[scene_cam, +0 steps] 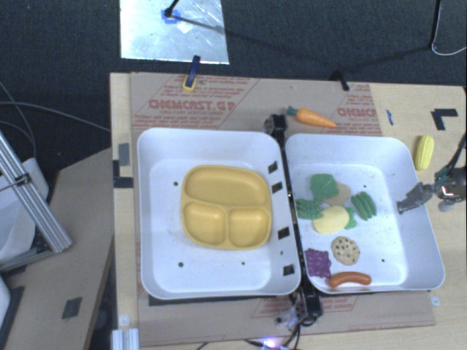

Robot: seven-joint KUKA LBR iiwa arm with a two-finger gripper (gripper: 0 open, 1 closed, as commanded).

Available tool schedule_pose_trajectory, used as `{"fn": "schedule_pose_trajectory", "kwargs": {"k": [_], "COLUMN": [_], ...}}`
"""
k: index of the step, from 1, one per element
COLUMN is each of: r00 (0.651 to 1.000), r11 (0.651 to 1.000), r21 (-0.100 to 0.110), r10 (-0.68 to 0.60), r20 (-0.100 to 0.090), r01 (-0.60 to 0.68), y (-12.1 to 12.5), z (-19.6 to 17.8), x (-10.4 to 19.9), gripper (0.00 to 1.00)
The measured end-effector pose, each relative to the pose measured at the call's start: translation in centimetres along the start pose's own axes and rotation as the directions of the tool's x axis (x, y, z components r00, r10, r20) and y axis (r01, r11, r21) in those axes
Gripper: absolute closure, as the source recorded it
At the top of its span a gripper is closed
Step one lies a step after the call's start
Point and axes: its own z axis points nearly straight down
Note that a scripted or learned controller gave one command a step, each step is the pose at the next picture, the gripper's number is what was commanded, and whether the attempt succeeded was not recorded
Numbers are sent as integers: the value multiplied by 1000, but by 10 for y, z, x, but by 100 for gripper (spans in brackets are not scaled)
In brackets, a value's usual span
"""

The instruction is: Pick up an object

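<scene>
The gripper (pixel 413 198) pokes in from the right, hanging over the right rim of the right bin (pixel 416 265); whether its jaws are spread or pressed together I cannot tell from here, and nothing shows between them. The toy food sits well to its left in that bin: a green leafy piece (pixel 322 185), a small green pod (pixel 364 205), a pale yellow lump (pixel 332 219), a cookie (pixel 345 250), purple grapes (pixel 317 262) and a sausage (pixel 349 278) near the front wall. The left bin (pixel 157 217) holds a yellow divided plate (pixel 225 207). On the surface beyond the bins lie a carrot (pixel 311 117) and, to the right, a corn cob (pixel 424 152).
</scene>
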Motion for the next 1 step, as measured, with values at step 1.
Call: {"fn": "schedule_pose_trajectory", "kwargs": {"k": [1], "r00": [1000], "r11": [1000], "r21": [8], "r10": [-9], "r20": [-7], "r01": [9], "y": [38], "z": [114], "x": [81], "gripper": [0]}}
